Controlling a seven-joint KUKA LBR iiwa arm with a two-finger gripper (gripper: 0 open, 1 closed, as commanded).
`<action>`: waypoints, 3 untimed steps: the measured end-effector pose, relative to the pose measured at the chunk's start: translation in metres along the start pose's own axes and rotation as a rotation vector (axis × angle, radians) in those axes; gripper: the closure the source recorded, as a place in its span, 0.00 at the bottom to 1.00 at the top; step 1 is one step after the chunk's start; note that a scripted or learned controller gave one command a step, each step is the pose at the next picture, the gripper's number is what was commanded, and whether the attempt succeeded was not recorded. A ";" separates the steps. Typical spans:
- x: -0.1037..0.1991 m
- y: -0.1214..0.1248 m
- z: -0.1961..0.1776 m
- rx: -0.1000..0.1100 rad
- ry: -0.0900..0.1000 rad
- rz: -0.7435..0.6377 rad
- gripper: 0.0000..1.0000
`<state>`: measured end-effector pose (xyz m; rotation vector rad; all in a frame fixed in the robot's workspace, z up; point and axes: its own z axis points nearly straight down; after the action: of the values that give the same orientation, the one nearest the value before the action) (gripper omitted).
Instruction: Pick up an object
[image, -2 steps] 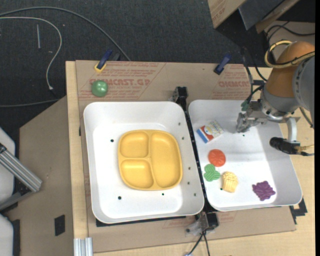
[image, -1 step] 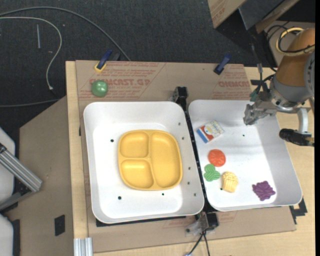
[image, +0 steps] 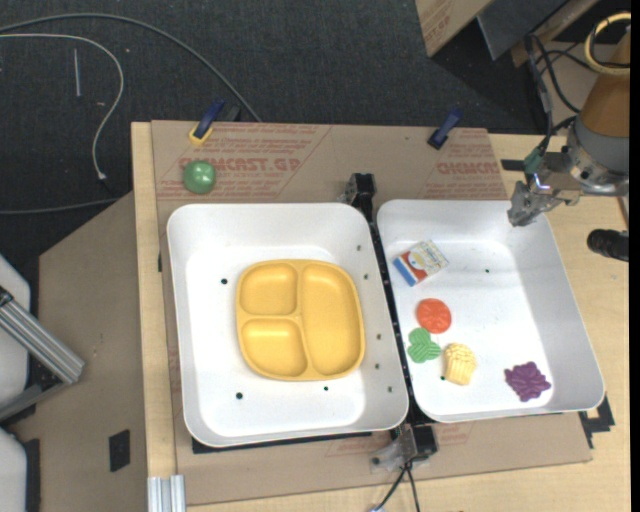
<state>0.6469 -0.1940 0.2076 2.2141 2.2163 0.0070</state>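
The right bin (image: 560, 300) holds a small white, blue and red packet (image: 420, 262), an orange round piece (image: 434, 315), a green piece (image: 423, 347), a pale yellow corn-like piece (image: 459, 363) and a purple grape cluster (image: 527, 380). My gripper (image: 524, 208) hangs over the far right corner of this bin, above the rim, well away from all the objects. Nothing shows between its fingertips. The left bin (image: 195, 260) carries a yellow divided plate (image: 300, 320).
A green ball (image: 200, 177) lies on the cardboard behind the left bin. Blue clamps (image: 208, 122) (image: 444, 128) hold the cardboard's far edge. A black bracket (image: 360, 188) sits between the bins at the back. Cables run across the dark floor beyond.
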 end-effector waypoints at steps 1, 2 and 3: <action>0.000 0.001 -0.020 0.004 0.002 0.000 1.00; 0.053 -0.004 -0.032 0.010 0.006 -0.004 1.00; 0.102 -0.006 -0.039 0.011 0.006 -0.004 1.00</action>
<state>0.6405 -0.0917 0.2468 2.2175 2.2293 0.0013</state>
